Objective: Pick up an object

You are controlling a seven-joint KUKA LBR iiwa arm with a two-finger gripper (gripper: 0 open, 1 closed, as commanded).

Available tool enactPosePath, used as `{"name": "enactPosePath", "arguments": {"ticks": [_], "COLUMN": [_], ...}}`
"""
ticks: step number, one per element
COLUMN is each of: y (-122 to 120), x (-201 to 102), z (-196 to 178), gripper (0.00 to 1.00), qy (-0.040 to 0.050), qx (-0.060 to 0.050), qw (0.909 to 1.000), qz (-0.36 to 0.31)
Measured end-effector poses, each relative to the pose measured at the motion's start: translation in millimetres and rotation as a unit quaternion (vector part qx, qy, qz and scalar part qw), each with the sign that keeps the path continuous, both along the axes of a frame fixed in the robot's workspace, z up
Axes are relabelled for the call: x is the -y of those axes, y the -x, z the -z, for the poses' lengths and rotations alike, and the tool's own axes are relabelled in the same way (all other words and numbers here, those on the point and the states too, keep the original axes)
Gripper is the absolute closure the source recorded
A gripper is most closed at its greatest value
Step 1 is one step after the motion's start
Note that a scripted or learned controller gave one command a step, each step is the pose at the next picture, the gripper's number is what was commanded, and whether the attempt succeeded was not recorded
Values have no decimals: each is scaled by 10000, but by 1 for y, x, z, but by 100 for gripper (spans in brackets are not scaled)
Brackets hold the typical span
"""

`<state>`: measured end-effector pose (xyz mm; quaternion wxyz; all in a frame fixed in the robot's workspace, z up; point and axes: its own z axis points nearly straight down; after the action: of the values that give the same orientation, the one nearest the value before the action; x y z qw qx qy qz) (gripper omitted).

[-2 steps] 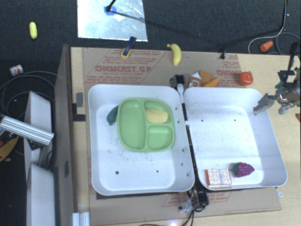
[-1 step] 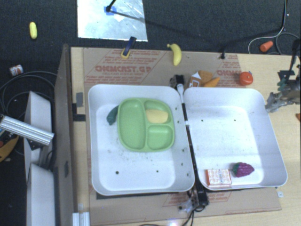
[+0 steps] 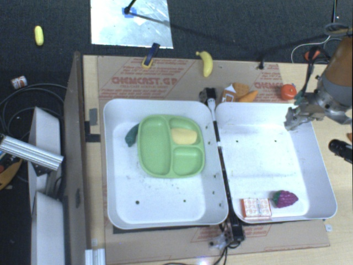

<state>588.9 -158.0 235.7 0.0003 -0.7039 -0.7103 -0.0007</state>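
In the right bin (image 3: 276, 164), a purple bunch of grapes (image 3: 284, 199) lies near the front edge beside a small pink-and-white box (image 3: 256, 207). The left bin (image 3: 127, 203) holds a green divided plate (image 3: 168, 147) with a yellow piece (image 3: 185, 136) in its upper right section. A dark green object (image 3: 132, 134) lies by the plate's left rim. My gripper (image 3: 296, 118) hangs over the right bin's far right corner, well away from the grapes and box, with nothing seen in it.
On the bench behind the bins lie a yellow banana (image 3: 206, 63), an orange carrot-like piece (image 3: 242, 94) and a red-orange ball (image 3: 288, 91). A black clamp (image 3: 209, 97) sits at the far end of the seam between the bins. Cables lie at left.
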Motion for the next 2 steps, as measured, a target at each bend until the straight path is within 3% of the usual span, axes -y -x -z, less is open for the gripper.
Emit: {"name": "enactPosePath", "arguments": {"ticks": [1, 2], "y": [-29, -20], "x": [-61, -117], "z": [103, 48], "gripper": [100, 100], "qy": [-9, 1], "qx": [-21, 21], "qw": [10000, 10000], "qz": [-7, -3]}}
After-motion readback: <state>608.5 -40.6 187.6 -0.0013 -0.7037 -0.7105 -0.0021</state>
